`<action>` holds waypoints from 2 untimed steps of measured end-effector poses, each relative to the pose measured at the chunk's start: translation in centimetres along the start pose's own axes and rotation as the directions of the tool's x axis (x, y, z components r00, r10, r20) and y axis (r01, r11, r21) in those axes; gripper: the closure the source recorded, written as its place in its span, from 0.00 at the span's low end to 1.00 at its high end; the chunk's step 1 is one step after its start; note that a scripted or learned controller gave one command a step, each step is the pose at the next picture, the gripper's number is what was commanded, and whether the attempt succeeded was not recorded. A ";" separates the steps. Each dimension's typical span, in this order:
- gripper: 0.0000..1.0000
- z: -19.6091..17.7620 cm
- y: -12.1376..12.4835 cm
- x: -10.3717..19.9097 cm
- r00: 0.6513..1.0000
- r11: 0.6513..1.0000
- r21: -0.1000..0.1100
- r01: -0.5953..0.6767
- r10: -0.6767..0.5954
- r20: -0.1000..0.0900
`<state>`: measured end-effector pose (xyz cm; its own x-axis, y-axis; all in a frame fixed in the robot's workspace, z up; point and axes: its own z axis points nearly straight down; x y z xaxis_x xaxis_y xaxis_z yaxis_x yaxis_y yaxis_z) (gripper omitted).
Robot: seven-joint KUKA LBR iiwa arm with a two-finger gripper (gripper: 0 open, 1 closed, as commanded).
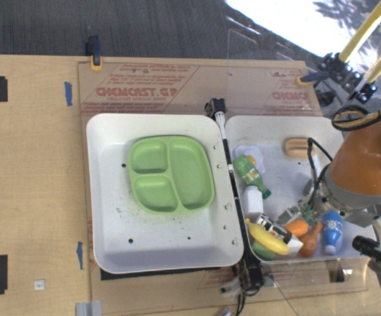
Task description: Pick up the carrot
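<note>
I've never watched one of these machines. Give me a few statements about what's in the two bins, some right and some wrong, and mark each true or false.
1. The green plate lies in the left bin. True.
2. The carrot sits on the green plate. False: it lies in the right bin, near its front edge.
3. The banana is in the same bin as the carrot. True.
4. The green bottle stands outside both bins. False: it lies inside the right bin.
5. The arm hangs over the left bin. False: it is over the right bin, above the carrot's end.
6. The green plate has three compartments. True.
</note>
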<state>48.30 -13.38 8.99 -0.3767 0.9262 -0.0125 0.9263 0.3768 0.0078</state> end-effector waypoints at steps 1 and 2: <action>0.00 0.0 0.9 1.8 0.980 0.980 -0.005 0.197 -0.197 0.004; 0.00 0.0 1.3 1.8 0.886 0.886 -0.013 0.463 -0.463 0.015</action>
<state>48.84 -11.24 9.02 -0.7625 0.6463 -0.0292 0.6462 0.7630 0.0143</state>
